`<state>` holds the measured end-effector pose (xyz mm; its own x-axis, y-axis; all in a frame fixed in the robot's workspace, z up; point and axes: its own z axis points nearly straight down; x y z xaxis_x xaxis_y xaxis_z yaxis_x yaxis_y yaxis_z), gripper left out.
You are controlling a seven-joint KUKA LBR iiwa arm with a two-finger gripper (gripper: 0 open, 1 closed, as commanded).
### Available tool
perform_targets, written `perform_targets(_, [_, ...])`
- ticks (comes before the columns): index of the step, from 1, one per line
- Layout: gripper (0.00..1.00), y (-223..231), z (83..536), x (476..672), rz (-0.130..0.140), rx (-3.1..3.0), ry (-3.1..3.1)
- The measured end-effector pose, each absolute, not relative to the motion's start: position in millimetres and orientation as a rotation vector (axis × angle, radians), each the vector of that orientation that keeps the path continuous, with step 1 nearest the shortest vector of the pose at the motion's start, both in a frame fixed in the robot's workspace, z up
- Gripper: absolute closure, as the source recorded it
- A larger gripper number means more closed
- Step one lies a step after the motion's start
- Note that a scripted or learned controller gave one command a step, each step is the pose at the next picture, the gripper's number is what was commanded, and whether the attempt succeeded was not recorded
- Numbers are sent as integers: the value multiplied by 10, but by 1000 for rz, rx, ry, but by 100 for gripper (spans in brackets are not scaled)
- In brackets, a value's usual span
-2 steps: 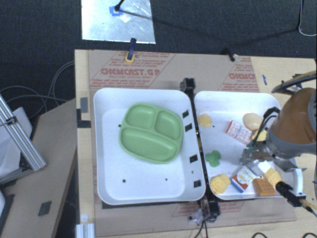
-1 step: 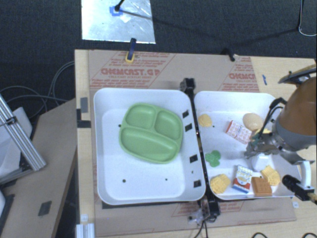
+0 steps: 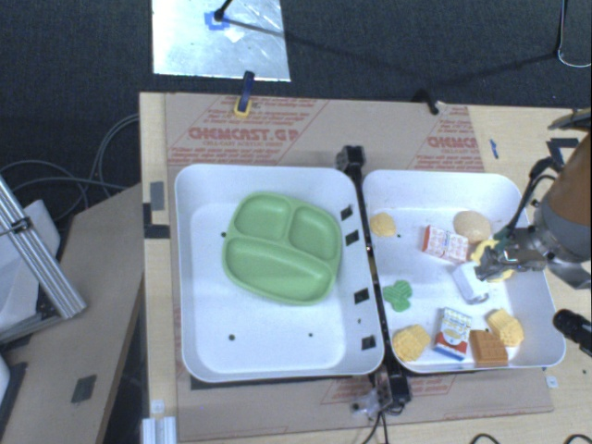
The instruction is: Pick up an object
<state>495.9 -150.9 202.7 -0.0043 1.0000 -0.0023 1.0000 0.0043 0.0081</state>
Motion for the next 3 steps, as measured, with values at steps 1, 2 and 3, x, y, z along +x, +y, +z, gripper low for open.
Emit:
perform_targets(1, [100,-1511,2258,4975,4,2213,2223])
perform_targets(2, [100,-1213,2307,5385,6,2209,2229])
perform_targets(3, [100,-787,2214,5673,4,2210,2229])
